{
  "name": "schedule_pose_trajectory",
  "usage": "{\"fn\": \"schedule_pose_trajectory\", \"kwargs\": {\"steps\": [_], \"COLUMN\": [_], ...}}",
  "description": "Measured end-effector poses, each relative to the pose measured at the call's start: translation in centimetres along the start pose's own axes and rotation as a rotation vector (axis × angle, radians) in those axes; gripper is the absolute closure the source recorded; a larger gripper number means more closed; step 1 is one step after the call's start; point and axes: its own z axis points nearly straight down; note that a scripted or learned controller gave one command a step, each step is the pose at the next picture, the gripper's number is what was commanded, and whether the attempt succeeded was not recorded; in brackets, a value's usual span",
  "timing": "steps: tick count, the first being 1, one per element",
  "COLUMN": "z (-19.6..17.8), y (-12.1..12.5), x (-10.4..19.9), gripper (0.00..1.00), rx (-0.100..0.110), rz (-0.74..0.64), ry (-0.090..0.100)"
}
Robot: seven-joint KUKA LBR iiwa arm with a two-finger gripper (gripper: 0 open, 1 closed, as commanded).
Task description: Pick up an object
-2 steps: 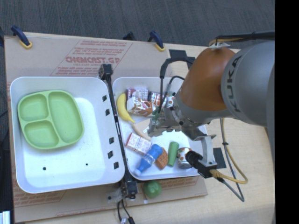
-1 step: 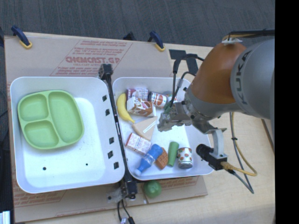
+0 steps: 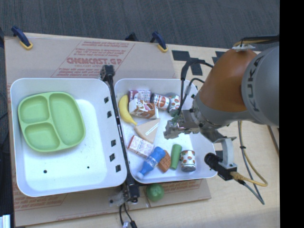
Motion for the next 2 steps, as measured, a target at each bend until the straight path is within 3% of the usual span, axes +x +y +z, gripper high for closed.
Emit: {"fn": "schedule_pose_trajectory", "kwargs": {"steps": [1, 2], "z": [0.7, -0.1], "y": [-0.1, -0.1], "x": [-9.9, -11.5], "gripper": [1.0, 1.0], "rx": [-0.003, -0.003], "rz": [0.004, 0.003], "ry": [-0.001, 0.0]}}
